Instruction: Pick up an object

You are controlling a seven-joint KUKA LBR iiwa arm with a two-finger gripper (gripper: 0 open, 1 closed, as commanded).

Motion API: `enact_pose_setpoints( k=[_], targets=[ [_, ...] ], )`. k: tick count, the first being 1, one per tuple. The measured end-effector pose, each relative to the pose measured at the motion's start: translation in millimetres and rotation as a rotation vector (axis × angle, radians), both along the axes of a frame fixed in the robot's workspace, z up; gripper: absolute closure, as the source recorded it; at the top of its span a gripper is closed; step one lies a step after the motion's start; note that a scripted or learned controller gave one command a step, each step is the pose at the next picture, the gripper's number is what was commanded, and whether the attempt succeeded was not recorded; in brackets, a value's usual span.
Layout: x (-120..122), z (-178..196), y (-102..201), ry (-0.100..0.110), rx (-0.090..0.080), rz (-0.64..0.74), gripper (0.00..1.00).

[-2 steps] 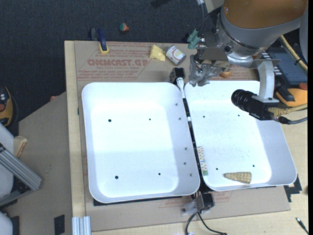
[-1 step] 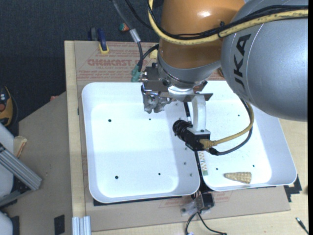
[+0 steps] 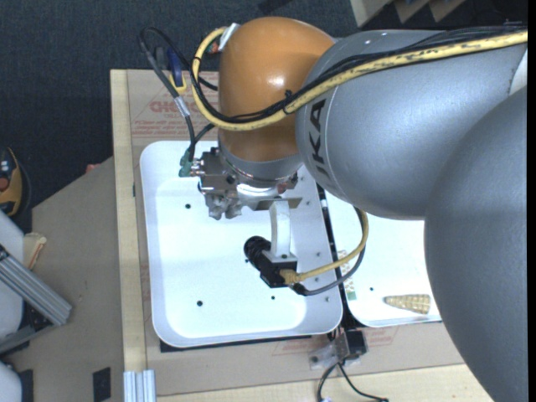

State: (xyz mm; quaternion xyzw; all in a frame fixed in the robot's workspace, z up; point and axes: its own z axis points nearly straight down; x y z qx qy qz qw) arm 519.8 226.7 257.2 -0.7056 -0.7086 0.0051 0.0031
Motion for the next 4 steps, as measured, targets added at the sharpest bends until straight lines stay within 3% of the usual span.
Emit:
enact_pose_setpoints(
  k=[1, 2, 3, 4],
  targets=[
    [-26, 61, -2, -0.015, 0.005, -0.002, 1.00],
    [-41, 92, -2, -0.015, 0.005, -0.002, 1.00],
    [-42, 20, -2, -0.002, -0.001, -0.006, 1.00],
    [-40, 69, -2, -0.016, 0.005, -0.003, 1.00]
  ],
)
